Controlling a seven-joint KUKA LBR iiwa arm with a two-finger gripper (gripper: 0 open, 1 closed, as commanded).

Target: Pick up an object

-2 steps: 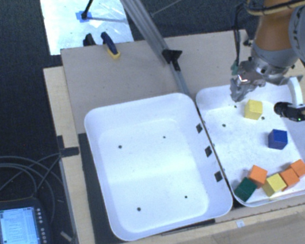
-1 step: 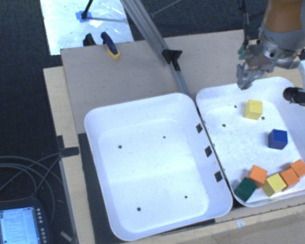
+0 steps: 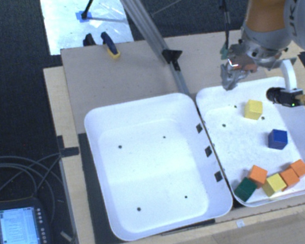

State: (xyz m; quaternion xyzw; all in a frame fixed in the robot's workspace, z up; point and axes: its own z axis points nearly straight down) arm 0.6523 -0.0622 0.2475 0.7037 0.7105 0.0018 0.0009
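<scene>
The end effector point(image 3: 230, 82) hovers over the far left corner of the right bin point(image 3: 234, 139), just above its rim. I cannot tell if it is spread or pressed together, and nothing is seen held in it. The nearest object, a yellow cube point(image 3: 253, 109), lies in the far half of the right bin, a little toward the bin's middle from the end effector and apart from it. A blue cube point(image 3: 277, 139) lies alone near the middle of the right bin, toward its right wall. Along the near wall of the right bin a group of cubes is packed together: a green cube point(image 3: 245, 189) at the near left corner, an orange cube point(image 3: 258, 174) touching it, a second yellow cube point(image 3: 274, 183), and two more orange cubes point(image 3: 294, 172) toward the near right corner.

The arm point(image 3: 275, 21) comes in over the far right corner of the right bin; its orange band is high above the rim and the wrist points down and to the left.

The left bin point(image 3: 92, 129) stands against the left wall of the right bin. Both stand on a pale brown bench point(image 3: 131, 69). A grey pole point(image 3: 147, 26) crosses the bench slantwise, behind the right bin. Far to the left of the right bin, a pendant point(image 3: 14, 233) with a lit screen lies on the dark floor point(image 3: 6, 86) among cables.
</scene>
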